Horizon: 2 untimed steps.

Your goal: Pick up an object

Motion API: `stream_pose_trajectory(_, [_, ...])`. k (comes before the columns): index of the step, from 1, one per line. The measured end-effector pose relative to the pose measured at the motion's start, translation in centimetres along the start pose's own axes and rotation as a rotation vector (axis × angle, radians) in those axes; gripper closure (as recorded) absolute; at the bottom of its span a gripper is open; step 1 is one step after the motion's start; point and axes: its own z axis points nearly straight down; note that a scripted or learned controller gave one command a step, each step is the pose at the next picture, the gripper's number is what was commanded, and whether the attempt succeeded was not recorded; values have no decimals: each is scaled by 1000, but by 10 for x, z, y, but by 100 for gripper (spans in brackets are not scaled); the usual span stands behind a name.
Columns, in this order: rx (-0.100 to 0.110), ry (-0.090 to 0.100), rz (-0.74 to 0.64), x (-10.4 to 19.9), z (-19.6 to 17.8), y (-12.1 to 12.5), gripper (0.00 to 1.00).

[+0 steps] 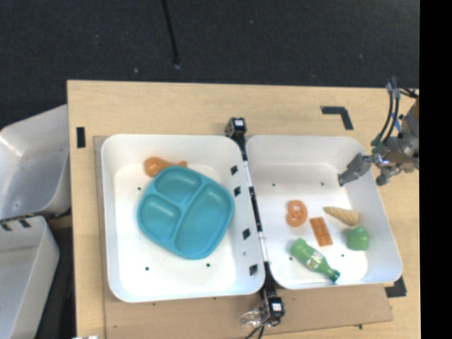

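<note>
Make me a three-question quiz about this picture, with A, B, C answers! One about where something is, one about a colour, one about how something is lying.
1. Where is the blue divided plate?
A. left bin
B. right bin
C. bare bench

2. What colour is the ring?
A. purple
B. orange
C. black

3. How is the green bottle?
A. standing upright
B. lying on its side
C. stacked on the plate

Answers: 1 A, it fills the left bin. 2 B, the ring in the right bin is orange. 3 B, the bottle lies flat on the bin floor.
</note>
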Motion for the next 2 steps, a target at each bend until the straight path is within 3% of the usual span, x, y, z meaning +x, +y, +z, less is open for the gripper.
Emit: stream_pose_trajectory(2, [3,-1,2,-4,90,5,0])
